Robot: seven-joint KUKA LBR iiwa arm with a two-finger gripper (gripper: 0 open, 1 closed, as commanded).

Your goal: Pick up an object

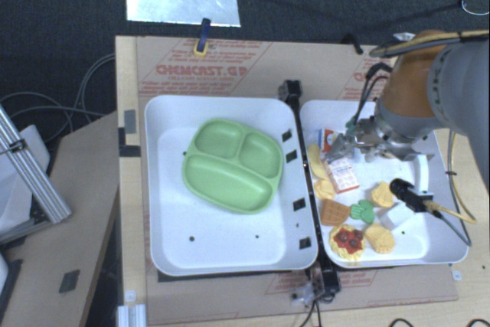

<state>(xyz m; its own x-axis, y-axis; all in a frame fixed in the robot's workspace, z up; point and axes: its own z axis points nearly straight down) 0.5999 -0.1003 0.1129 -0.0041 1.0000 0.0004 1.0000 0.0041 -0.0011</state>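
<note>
**Reaching into the toy food**

Two white bins sit side by side; we see the gripper low in the right bin, seemingly just above a red-and-white packet. Its opening we cannot tell. Next: close, then lift.

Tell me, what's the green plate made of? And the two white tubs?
The green plate looks like smooth matte plastic: one even pale green, with soft moulded ridges dividing it into three sections. The left tub and right tub look like thin, slightly glossy white plastic, with rounded corners and lips. I can't be sure from a picture alone.
</note>
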